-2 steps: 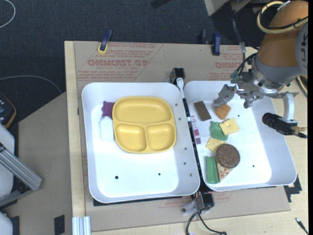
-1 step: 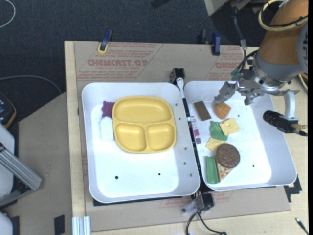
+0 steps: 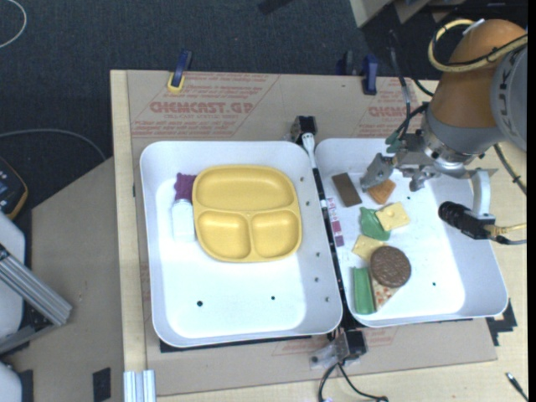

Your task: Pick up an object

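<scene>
Gripper (image 3: 395, 167) hovers directly above the small orange wedge-shaped toy (image 3: 382, 192), which lies just right of the brown rectangular block (image 3: 345, 188); its grip cannot be told.

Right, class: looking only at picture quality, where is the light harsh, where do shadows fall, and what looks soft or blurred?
In the camera view, the left bin floor is washed out to near pure white; the yellow tray casts only a faint shadow; the gripper looks slightly soft, and the small food pieces near it lack crisp edges; the dark floor beyond the bench loses detail.

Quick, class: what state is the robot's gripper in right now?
Gripper: low over the orange piece in the right bin; open or closed cannot be told.
</scene>
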Tool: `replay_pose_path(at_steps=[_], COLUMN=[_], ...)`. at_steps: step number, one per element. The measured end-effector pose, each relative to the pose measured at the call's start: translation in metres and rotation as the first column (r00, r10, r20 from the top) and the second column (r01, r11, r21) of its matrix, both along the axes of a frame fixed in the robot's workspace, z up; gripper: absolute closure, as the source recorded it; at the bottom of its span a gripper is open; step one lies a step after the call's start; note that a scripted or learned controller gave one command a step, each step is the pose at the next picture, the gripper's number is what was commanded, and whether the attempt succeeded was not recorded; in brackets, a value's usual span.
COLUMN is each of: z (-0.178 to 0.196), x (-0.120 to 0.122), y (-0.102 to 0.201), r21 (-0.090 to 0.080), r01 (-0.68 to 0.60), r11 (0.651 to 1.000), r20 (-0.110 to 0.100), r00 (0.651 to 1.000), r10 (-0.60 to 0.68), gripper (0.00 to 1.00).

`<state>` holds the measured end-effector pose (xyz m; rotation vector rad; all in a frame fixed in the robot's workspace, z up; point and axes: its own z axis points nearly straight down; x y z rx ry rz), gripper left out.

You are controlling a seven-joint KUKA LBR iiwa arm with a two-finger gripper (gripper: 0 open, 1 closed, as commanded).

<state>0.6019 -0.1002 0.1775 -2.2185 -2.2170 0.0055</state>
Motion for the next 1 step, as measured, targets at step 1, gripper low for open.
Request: replay_pose_path(at_steps=[1], z=[-0.0634], x=[-0.004], y=[0.0026], r21=[0.001], r01=[0.0], r11=[1.0], r20=[-0.001], r00=[1.0], r10=[0.0], gripper=[0.0])
